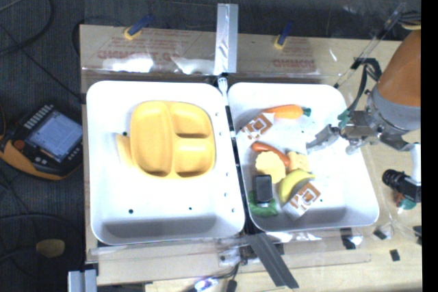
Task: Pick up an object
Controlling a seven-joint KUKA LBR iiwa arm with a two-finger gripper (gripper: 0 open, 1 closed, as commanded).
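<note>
The right bin [356,205] holds a heap of toy food. An orange carrot [284,110] lies at the back, with a patterned packet [259,125] beside it. A red-orange pepper [268,147], a yellow lump [270,163], a yellow-green banana [295,181], a black block [263,187] and a patterned box [304,198] crowd the bin's left half. My gripper [335,137] hangs over the bin's right half, to the right of the heap and apart from every item. Nothing shows in its grasp.
The left bin [99,167] carries a yellow divided plate [171,137]. A metal strip [226,37] stands behind the seam between the bins. A control pendant [48,140] lies on the floor at the left.
</note>
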